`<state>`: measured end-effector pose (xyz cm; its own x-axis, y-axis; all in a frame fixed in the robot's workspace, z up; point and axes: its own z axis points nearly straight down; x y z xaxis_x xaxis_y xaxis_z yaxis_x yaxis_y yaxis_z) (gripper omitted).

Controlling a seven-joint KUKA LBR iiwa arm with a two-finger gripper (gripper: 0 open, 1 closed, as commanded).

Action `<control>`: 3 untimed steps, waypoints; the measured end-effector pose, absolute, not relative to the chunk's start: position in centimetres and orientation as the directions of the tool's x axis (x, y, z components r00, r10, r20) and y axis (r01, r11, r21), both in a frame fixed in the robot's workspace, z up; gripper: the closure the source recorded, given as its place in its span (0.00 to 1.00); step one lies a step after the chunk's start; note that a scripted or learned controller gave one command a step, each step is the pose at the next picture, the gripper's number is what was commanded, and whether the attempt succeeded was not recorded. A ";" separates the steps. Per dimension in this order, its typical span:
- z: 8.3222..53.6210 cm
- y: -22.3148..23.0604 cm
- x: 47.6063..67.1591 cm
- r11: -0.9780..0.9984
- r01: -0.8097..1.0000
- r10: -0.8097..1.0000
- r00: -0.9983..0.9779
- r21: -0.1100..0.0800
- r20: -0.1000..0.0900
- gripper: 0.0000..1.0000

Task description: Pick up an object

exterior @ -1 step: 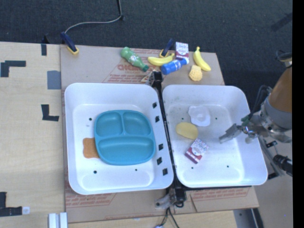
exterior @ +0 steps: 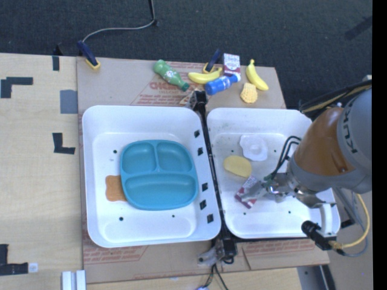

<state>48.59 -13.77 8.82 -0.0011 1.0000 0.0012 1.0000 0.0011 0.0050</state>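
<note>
Here, gripper low in right bin, at red-and-white packet, lower-centre of bin; whether jaws are apart or clamped on it cannot be told. Yellow piece at packet's 12 o'clock, clear cup beyond. Left bin holds blue divided plate, orange piece at plate's 9 o'clock.

A blue plate with three parts lies in the middle of the left bin. An orange flat thing sticks out from under the plate's left side.

Past the far edge of the bins, small toys lie on the brown cardboard: a green bottle, a yellow banana, a blue bottle, a small box, another banana and a yellow corn piece.
</note>
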 end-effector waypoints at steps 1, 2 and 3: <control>8.7 -9.4 54.0 0.003 1.000 1.000 -0.003 0.007 -0.001 0.00; 8.6 -9.6 58.5 0.001 1.000 1.000 -0.001 0.004 -0.001 0.00; 9.6 -9.6 58.4 0.002 1.000 1.000 -0.002 0.003 -0.002 1.00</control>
